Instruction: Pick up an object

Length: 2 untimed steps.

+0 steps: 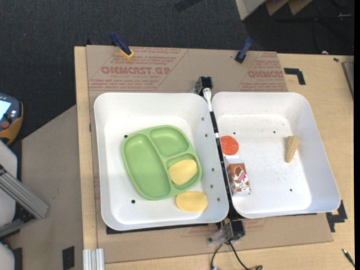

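From my seat the task has not started: nothing is lifted and every candidate lies flat in the bins. Of the fingers I have no reading at all, so I cannot tell their state.

The right bin (315, 151) offers the easiest picks. A tan cone-shaped piece (291, 148) lies alone toward 3 o'clock of that bin, well apart from anything else. An orange-red round piece (229, 145) sits at the bin's 9 o'clock, near the wall, and a small brown-and-white packet (239, 179) lies just beside it toward 6 o'clock.

In the left bin (107, 151), a green divided plate (143, 167) takes the middle. One yellow lump (183, 171) rests in the plate's compartment at about 4 o'clock; a second yellow lump (192, 201) lies on the bin floor just past the plate's rim at 5 o'clock, close to touching it.

My judgement: the next move is to choose a target and come down over it. I would take the cone, since it has free floor all round. The round piece and the packet crowd the seam between the bins (212, 134), where the walls could block a finger. The yellow lump in the plate is hemmed in by compartment ridges.

Blue clamps (122, 45) hold the cardboard sheet (90, 229) on the tabletop at 12 o'clock, well away from the work.
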Each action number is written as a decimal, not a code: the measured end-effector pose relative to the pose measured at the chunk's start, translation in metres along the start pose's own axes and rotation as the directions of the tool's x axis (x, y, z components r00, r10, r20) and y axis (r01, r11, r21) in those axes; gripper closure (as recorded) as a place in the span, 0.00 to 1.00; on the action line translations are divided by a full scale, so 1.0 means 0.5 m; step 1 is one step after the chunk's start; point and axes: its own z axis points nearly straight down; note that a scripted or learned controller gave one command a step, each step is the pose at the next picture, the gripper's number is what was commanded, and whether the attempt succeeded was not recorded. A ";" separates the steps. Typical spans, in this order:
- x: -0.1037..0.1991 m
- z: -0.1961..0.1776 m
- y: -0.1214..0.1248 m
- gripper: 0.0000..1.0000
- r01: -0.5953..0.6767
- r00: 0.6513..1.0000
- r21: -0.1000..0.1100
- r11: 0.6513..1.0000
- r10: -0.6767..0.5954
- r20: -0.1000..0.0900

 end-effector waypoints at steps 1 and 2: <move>0.001 -0.001 -0.082 1.00 -0.003 1.000 0.006 1.000 0.003 -0.005; 0.001 0.012 0.001 1.00 0.001 1.000 0.001 1.000 -0.001 -0.001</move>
